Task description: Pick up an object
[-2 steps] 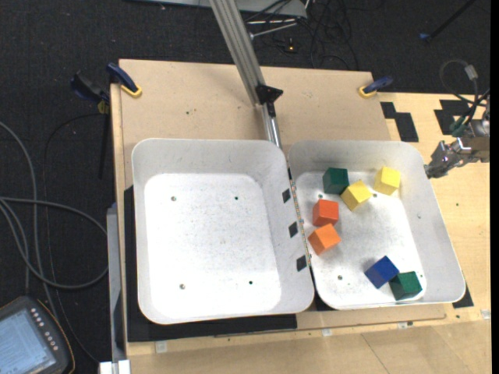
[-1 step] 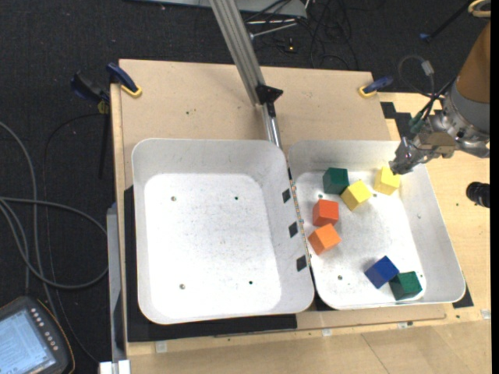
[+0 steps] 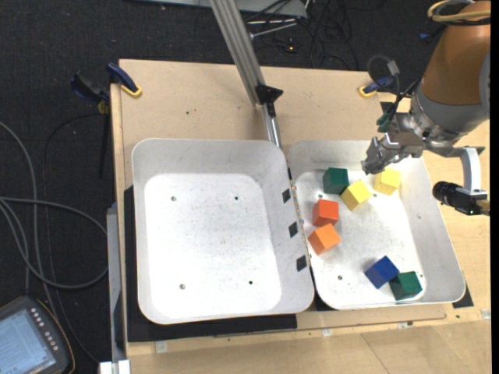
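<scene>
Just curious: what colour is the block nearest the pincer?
Yellow. The block beside the pincer shows best in the camera view.

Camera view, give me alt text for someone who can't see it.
A grey and orange robot arm reaches in from the right, its gripper low over the right bin, beside a yellow block. That bin also holds another yellow, two orange, two green and one blue block; the left bin sits alongside.

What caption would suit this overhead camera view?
End effector hovering by a yellow block among colored blocks in the right bin.
</scene>
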You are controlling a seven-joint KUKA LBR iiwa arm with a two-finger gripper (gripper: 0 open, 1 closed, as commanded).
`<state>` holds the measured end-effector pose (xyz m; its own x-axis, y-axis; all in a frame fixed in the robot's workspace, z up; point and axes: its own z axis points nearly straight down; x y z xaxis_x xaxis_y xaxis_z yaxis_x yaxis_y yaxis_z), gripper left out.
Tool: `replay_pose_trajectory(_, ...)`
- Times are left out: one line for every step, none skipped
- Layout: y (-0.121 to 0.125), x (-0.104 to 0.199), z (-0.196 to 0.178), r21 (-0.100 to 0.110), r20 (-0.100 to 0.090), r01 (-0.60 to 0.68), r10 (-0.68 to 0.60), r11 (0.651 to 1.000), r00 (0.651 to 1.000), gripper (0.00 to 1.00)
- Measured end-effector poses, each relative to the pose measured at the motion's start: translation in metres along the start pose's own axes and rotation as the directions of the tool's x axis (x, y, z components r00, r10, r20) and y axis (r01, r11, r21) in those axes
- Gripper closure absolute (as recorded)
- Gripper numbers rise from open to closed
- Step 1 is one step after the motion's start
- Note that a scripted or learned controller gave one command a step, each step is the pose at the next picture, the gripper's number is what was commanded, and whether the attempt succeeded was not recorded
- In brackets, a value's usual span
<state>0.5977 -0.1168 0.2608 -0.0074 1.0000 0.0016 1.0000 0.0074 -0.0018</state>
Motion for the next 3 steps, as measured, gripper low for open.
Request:
replay_pose_trajectory(0.012,0.056,-0.001,-0.004,0.0,0.001,-0.001,1.0,1.0,1.0)
replay_pose_trajectory(0.026,0.097,0.009,-0.003,0.001,0.0,0.0,1.0,1.0,1.0)
replay_pose_trajectory(0.043,0.144,0.006,-0.005,0.0,0.0,0.0,1.0,1.0,1.0)
